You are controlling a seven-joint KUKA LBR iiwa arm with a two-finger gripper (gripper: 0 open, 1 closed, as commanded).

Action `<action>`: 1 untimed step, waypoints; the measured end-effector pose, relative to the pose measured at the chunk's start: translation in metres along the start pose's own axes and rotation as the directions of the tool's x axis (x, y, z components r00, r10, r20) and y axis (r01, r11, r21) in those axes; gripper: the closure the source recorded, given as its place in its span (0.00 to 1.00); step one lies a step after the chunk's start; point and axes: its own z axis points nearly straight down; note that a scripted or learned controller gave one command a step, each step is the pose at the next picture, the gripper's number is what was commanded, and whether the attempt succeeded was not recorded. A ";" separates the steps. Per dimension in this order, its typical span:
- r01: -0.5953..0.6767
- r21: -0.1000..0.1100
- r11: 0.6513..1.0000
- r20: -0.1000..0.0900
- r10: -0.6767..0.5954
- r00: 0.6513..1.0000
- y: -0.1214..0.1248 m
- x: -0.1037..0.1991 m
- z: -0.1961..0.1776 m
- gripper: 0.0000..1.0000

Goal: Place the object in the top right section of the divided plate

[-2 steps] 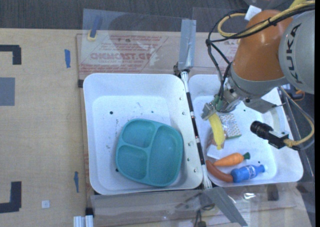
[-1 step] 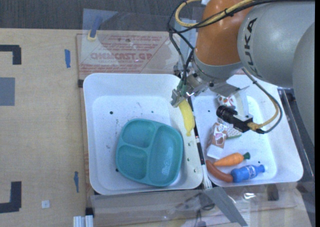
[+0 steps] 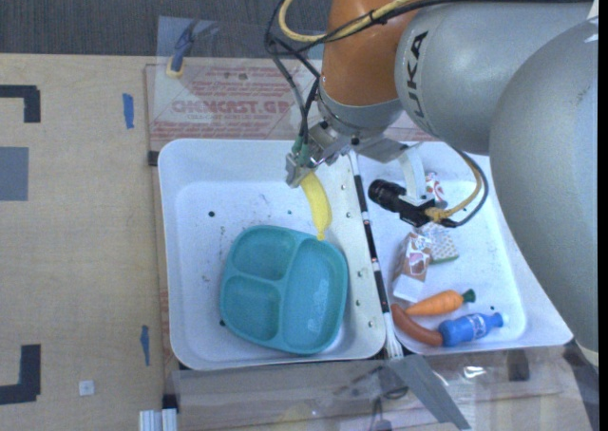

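Note:
A teal divided plate [image 3: 285,298] lies in the left white bin [image 3: 190,230], toward its front. My gripper [image 3: 304,168] hangs over the back of that bin, just behind the plate. It is shut on the upper end of a yellow banana [image 3: 317,208], which dangles downward. The banana's lower tip sits just above the plate's far right rim.
The right bin [image 3: 513,277] holds a carrot [image 3: 439,303], a red sausage-like piece [image 3: 415,327], a blue bottle [image 3: 469,327], and a small patterned packet [image 3: 418,255]. The ridge between the bins [image 3: 372,258] runs right of the plate. The grey arm covers the upper right.

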 end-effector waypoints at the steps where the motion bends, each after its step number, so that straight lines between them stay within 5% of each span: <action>1: 0.344 0.003 0.939 -0.005 -0.344 0.939 -0.043 0.038 -0.005 1.00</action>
